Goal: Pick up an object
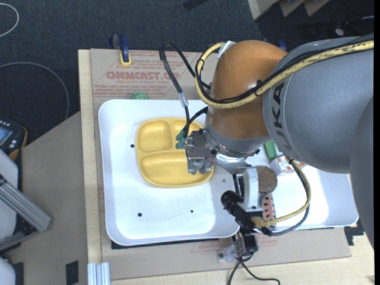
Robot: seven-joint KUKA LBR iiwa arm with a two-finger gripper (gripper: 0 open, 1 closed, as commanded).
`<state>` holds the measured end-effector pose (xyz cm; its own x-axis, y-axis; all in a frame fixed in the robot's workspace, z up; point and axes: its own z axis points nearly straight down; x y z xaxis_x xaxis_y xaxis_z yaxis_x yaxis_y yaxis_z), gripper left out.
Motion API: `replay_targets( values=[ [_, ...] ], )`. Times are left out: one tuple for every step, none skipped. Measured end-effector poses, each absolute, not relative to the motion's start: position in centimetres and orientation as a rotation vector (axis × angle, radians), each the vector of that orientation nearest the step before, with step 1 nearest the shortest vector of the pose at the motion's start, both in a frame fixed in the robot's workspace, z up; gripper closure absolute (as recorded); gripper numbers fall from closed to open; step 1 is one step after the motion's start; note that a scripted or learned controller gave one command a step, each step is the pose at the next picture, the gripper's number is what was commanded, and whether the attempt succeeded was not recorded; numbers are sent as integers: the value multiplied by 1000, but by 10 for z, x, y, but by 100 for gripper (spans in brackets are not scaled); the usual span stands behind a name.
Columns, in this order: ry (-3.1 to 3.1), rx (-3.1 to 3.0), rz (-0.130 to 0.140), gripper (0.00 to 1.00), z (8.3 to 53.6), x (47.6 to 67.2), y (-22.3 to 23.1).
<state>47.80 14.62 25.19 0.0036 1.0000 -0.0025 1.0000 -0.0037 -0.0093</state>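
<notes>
Left white bin (119, 177) with yellow divided tray (160, 153) on brown bench board (95, 88); dark floor around.

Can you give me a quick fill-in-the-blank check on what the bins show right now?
1. The divided plate lying in the left bin is ____ in colour.
2. The plate is split into ____ compartments.
3. The band above the arm's wrist is ____.
4. The gripper sits over the plate's ____ edge in the camera view.

Missing words: yellow; three; orange; right
</notes>
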Motion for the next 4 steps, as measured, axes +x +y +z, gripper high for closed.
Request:
replay_targets(
  values=[
    [-2215, -2224, 5, 100, 251, 479, 113],
    [-2225, -2225, -12, 100, 330, 480, 103],
    [-2229, -2232, -29, 100, 509, 480, 65],
    [-2214, -2221, 13, 100, 409, 479, 52]
  ],
)
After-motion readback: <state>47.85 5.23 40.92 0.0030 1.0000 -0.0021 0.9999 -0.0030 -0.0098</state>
